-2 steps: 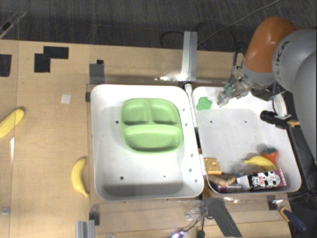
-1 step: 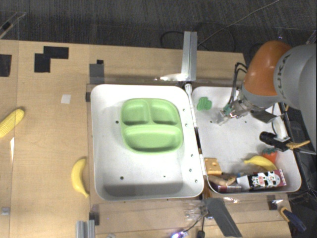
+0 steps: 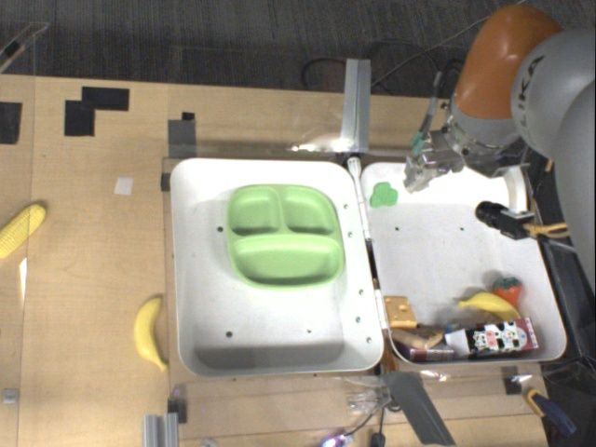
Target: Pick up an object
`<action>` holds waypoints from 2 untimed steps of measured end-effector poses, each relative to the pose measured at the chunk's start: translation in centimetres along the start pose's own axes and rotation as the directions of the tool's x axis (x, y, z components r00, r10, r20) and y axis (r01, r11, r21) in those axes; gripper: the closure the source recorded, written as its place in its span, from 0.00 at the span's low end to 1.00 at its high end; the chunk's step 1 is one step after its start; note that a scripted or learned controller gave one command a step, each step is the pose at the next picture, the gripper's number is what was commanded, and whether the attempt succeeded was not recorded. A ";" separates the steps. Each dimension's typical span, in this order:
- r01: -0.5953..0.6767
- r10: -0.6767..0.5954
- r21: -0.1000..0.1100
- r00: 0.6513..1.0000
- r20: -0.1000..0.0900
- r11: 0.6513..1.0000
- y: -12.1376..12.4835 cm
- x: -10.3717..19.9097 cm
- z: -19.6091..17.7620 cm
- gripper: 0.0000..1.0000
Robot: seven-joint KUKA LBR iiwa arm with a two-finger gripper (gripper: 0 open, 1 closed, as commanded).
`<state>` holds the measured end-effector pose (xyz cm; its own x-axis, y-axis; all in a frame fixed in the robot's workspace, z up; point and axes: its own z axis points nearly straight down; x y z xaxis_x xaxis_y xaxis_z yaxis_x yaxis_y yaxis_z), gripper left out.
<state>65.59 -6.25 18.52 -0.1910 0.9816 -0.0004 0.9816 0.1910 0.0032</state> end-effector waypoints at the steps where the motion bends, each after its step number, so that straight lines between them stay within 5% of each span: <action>1: 0.001 -0.001 0.000 1.000 0.000 1.000 0.0 0.0 0.0 0.00; 2: 0.110 -0.110 -0.001 0.994 0.000 0.994 0.6 -3.5 9.0 0.00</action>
<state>66.85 -9.63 9.48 -0.2982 0.9545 -0.0009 0.9545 0.2982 0.0040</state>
